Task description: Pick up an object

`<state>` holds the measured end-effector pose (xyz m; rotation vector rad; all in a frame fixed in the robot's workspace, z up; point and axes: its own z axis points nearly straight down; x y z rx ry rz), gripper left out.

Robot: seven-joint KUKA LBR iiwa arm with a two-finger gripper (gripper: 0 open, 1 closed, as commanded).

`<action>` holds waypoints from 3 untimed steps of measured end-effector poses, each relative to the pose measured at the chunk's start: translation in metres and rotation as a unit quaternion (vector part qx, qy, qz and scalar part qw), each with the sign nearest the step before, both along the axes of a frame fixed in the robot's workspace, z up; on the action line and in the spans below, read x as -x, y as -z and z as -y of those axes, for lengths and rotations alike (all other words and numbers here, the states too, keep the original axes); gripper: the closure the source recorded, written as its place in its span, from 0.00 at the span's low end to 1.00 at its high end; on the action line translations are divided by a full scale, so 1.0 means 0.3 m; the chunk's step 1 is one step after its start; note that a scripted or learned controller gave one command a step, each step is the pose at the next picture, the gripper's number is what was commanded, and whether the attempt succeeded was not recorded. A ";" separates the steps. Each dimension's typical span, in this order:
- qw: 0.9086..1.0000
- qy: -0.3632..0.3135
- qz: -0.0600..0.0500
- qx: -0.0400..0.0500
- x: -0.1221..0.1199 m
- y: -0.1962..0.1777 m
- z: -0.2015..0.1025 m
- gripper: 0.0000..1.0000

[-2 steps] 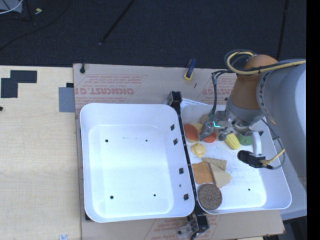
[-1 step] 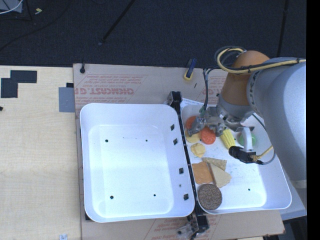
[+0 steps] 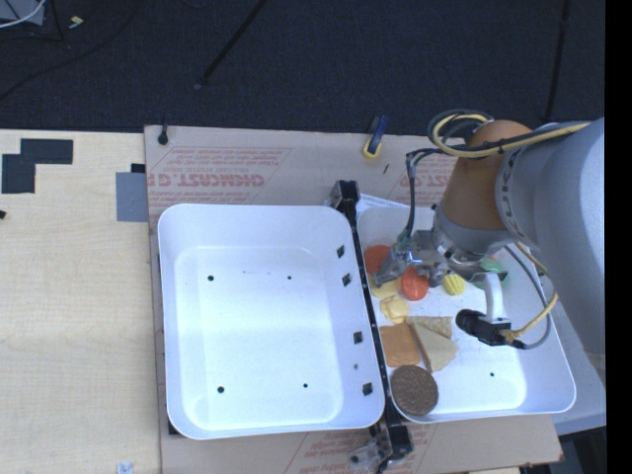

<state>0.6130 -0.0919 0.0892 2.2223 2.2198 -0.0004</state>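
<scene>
Toward the right of the frame, the grey arm (image 3: 553, 186) with its orange band (image 3: 484, 181) reached down into the right bin (image 3: 513, 388), and its gripper (image 3: 420, 265) hung low over the cluster of toy foods at that bin's left side. Whether the gripper was spread or pressed together could not be told, because the wrist and its cables covered it from above.

Just below the gripper lay a small red tomato-like piece (image 3: 415, 286), seemingly touching the tool, though a grasp could not be confirmed. A larger orange-red piece (image 3: 376, 259) sat to its left near the divider between the bins. A small yellow piece (image 3: 453, 284) lay to the right of the red one, and a pale yellow piece (image 3: 394, 309) sat just below. Lower down were a tan bread-like slab (image 3: 400, 346) and a pale wedge (image 3: 435, 339) touching it, with a round dark brown disc (image 3: 415, 390) at the bin's lower left corner. The left bin (image 3: 188, 265) sat just beside, left of centre.
</scene>
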 end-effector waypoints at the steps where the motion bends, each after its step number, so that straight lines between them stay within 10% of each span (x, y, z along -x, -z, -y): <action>1: 1.000 -0.002 0.000 0.000 -0.107 0.005 0.005 0.00; 2: 1.000 -0.004 0.001 0.000 -0.108 -0.037 0.006 1.00; 3: 1.000 0.000 -0.002 0.000 -0.064 0.006 0.220 1.00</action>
